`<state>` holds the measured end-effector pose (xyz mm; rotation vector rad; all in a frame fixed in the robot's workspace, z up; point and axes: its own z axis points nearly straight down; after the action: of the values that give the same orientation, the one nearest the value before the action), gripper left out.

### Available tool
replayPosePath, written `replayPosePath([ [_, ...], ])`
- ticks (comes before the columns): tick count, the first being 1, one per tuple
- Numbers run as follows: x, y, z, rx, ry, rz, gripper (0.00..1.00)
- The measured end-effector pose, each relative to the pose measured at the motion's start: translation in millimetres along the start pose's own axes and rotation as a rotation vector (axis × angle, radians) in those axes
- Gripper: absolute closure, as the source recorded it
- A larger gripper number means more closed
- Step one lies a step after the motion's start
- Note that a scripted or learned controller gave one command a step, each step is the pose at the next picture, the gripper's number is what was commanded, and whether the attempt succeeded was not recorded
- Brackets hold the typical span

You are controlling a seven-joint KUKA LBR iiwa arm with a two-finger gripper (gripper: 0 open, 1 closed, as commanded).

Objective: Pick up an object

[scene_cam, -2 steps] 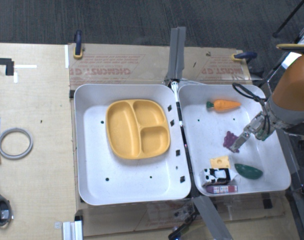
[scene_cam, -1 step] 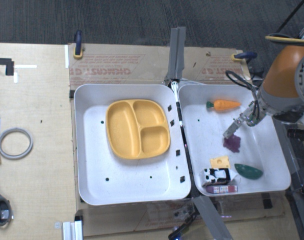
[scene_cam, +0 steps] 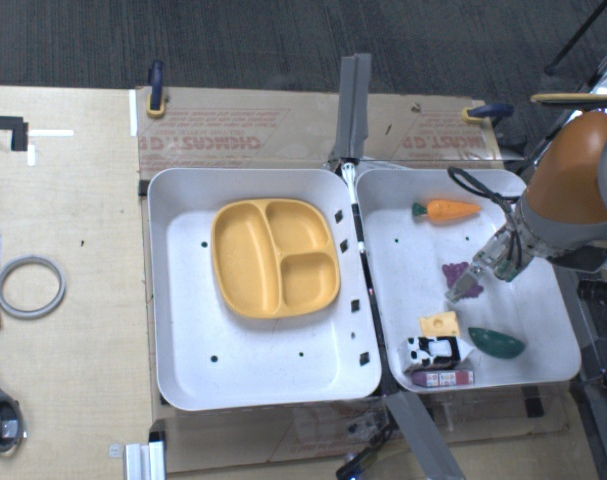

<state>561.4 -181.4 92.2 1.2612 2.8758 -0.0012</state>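
Hovering low in the right white bin [scene_cam: 563, 363], two-finger gripper [scene_cam: 470, 282] directly over small purple grape-like toy [scene_cam: 453, 271], which lies at mid-bin between orange toy carrot [scene_cam: 449, 210] behind and yellow wedge block [scene_cam: 440, 325] in front. Toy at fingertips, just toward bin's centre; finger spread and any hold: cannot tell.

The arm [scene_cam: 563, 193] is showing a rounded orange band above a grey wrist section. A black cable [scene_cam: 480, 186] is looping along the wrist. The gripper [scene_cam: 470, 283] is looking like pale grey metal, narrowing toward its tip.
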Motion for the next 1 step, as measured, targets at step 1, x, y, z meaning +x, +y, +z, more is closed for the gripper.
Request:
replayPosePath([
  [1, 18.4, -32.3, 0.3, 0.000, 0.001, 0.129, 0.00],
])
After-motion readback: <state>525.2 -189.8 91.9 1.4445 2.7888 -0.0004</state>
